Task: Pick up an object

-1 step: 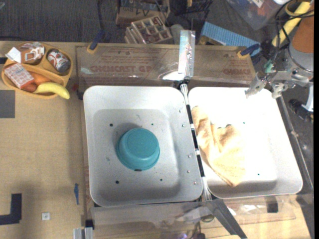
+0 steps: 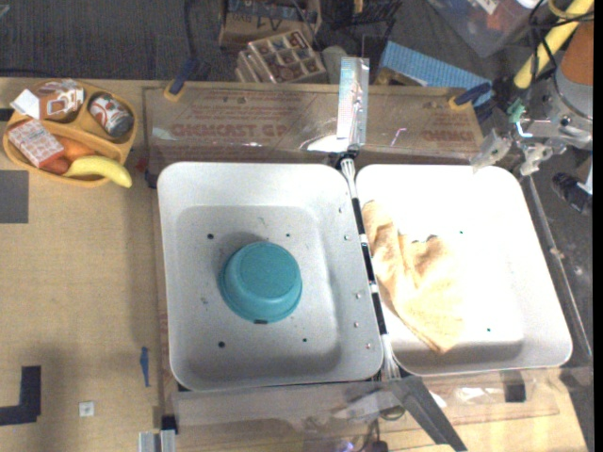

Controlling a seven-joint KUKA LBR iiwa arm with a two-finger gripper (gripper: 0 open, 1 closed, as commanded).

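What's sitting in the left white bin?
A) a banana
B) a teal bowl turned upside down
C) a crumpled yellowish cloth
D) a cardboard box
B: the teal bowl rests on the floor of the left bin, while the yellowish cloth lies in the right bin.

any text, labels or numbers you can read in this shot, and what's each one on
"CROXCRST GR", a rough reading only: faint reddish letters on the long brown cardboard panel behind the left white bin; blurred.
More reddish letters at that panel's right end, behind the right white bin: too blurred to read.
Printed packets in the yellow tray holding a banana: too small to read.
No text on the teal round bowl or the crumpled tan cloth.
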